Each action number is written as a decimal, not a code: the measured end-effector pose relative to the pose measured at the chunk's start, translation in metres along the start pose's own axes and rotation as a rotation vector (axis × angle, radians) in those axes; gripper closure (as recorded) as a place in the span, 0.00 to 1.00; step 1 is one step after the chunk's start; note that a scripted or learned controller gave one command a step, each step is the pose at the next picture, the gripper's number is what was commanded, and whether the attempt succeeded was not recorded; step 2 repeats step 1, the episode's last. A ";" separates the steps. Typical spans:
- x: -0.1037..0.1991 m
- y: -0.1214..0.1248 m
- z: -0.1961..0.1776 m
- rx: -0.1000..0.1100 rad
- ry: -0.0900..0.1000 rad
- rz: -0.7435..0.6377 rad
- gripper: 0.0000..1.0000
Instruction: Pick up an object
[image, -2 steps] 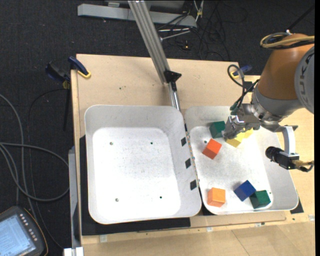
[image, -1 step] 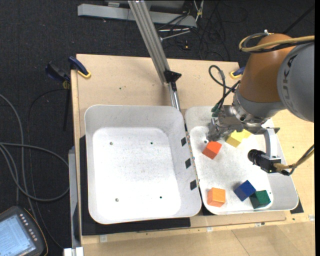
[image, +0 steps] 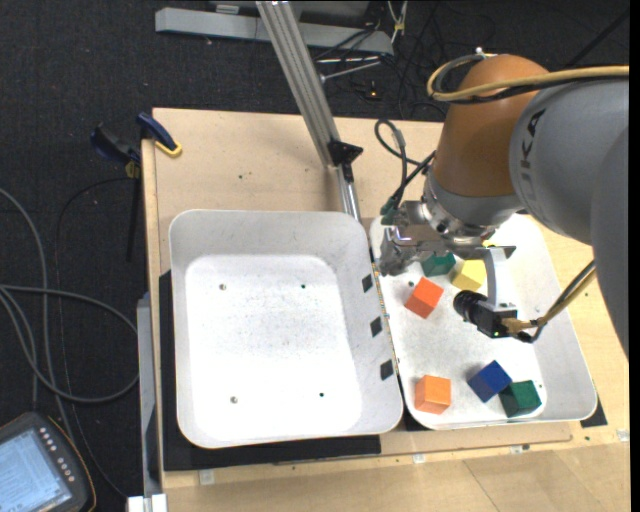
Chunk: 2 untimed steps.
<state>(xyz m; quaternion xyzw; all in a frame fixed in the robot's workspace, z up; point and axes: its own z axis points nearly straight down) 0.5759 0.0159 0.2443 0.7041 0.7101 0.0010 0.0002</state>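
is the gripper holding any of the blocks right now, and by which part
Cannot be told: the gripper sits low over the green block and yellow block, but the wrist hides any contact.

Green block (image: 437, 266) partly hidden under gripper (image: 440, 250)

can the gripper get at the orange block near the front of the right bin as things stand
Probably yes. The orange block sits alone on the bin floor, apart from the blue block, with nothing above it; the gripper is in that bin.
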 end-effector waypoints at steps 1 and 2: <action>0.060 -0.002 0.013 0.004 0.001 0.000 1.00; 0.060 -0.002 0.013 0.004 0.001 0.000 1.00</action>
